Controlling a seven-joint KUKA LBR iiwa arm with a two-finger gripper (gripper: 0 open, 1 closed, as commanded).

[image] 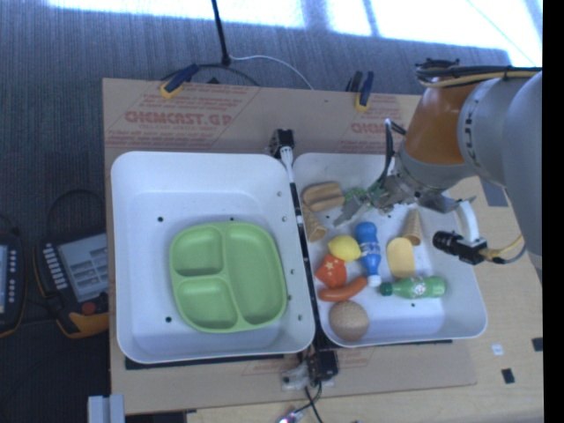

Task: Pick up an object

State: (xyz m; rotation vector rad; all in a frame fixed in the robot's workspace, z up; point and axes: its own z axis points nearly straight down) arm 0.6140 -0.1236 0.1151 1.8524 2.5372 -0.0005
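The pincer [370, 197] hangs low at the far side of the right bin [458, 324]; whether it is spread or pressed together I cannot tell. The blue bottle [369, 247] lies just near of it, its long axis running far to near, beside the lemon [345, 248].

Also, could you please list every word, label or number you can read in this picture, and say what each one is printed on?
"CHEMCAST GP" in faded red, on the brown board under the bins, upper left.
More red lettering on the board near the yellow clamp, partly hidden by the arm: not readable.
Label on the blue and white bottle in the right bin: too small to read.
Keys on the handheld device at left: too blurred to read.
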